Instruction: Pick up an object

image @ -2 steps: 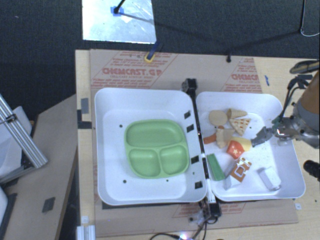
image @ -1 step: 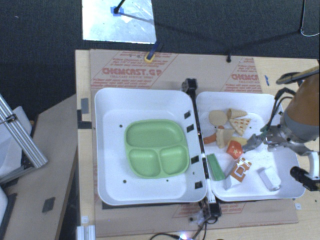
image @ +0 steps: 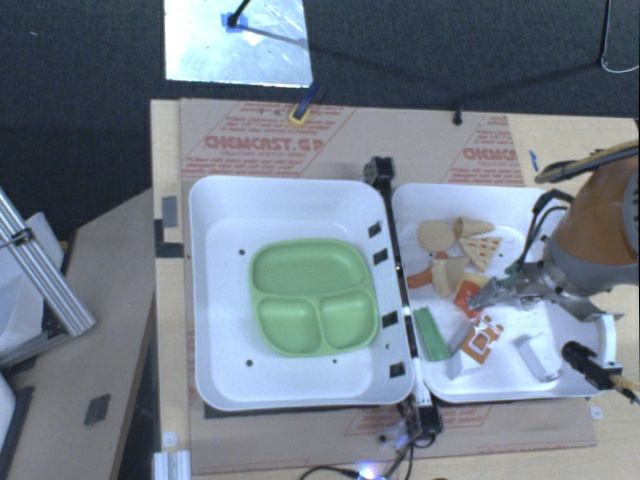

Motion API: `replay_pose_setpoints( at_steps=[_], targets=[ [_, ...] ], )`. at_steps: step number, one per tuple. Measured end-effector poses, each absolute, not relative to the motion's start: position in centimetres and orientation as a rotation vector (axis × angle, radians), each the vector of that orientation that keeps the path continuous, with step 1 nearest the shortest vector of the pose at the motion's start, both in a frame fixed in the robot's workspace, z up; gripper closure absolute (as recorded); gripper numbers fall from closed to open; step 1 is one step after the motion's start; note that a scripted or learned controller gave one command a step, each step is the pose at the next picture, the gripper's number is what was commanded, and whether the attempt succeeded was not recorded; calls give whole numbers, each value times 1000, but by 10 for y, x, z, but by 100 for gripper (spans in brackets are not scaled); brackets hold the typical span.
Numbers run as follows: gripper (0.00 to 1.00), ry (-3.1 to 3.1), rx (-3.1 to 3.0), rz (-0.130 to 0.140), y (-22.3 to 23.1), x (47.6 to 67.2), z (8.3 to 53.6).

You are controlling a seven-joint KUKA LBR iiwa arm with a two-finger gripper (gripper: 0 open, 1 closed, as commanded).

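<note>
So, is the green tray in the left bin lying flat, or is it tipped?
Flat. The green tray lies on the left bin floor, hollow side up, all three compartments showing.

Arm [image: 600, 233] cut off by right edge; gripper [image: 490, 293] overlaps small items [image: 470, 293], contact too small to tell

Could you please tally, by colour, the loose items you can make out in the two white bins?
Green: 2, the divided plate and the stick
Tan or beige: 3, around
Orange or red: 3, around
White or grey: 2, around
Total: 10, roughly, since the pile overlaps.
</note>
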State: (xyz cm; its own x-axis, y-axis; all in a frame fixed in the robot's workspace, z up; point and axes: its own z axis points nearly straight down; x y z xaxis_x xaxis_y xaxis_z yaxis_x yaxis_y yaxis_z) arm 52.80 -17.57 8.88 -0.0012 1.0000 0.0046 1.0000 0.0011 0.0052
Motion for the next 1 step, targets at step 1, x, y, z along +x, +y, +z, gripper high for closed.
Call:
replay_pose_setpoints(
  at_steps=[1],
  targets=[
    [100,2216,2210,18,-177,531,103]
  ],
)
